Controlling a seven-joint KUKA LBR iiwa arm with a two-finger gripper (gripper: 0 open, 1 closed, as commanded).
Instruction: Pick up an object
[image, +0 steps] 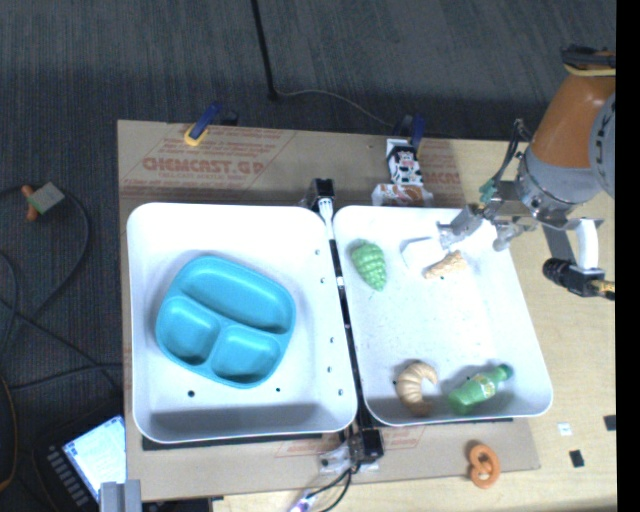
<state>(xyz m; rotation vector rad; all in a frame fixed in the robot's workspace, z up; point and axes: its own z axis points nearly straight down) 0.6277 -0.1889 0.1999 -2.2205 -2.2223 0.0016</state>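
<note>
Pincer (462, 232), tan toy (444, 265) just below (touching unclear)

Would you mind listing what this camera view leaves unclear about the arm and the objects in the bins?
- Claw: too small and pale against the right bin to tell its state.
- Tan object: too small to identify, or to tell whether the claw touches it.
- Arm: cut off by the right edge.
- Green bottle: label unreadable.

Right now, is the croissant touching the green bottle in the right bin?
Apart. The camera view shows a strip of white bin floor between the croissant and the green bottle near the right bin's front wall.
</note>
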